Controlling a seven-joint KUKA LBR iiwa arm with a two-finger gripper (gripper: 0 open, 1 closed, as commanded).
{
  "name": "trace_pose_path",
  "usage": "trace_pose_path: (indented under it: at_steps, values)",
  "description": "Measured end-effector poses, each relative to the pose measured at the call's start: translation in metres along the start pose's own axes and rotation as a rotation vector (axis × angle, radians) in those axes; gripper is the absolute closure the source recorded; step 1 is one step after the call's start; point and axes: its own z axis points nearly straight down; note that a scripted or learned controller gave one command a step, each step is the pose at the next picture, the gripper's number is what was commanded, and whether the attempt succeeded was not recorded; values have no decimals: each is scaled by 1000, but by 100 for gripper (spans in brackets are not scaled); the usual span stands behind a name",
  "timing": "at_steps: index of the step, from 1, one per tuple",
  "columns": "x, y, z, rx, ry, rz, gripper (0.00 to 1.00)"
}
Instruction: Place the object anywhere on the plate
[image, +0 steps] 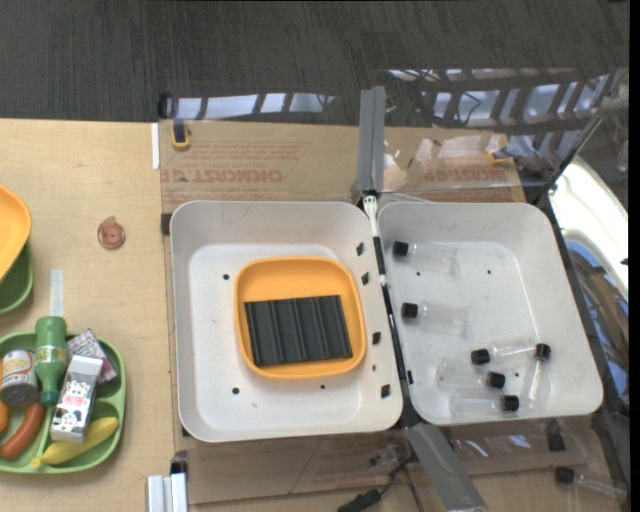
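An orange plate (298, 275) with rounded corners sits in the middle of the left white bin (200, 300). A dark grey ribbed rectangular object (298, 331) lies flat on the plate, covering most of its centre and staying within the rim. In the right white bin (560, 300), several clear vials with black caps lie scattered, one near the back left (400, 248) and a cluster at the front right (496, 379).
A green tray of toy food (60, 410) stands on the wooden table at the far left, beside an orange bowl (10, 235) and a small pink disc (111, 233). A grey metal post (371, 140) rises behind the seam between the bins. Cardboard lies under both bins.
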Motion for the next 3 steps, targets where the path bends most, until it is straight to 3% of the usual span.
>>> trace_pose_path:
  at_steps: [2,3]
  values:
    - [-12,2,79,-1,-1,-559,0]
    - [-12,2,75,-1,-3,-907,0]
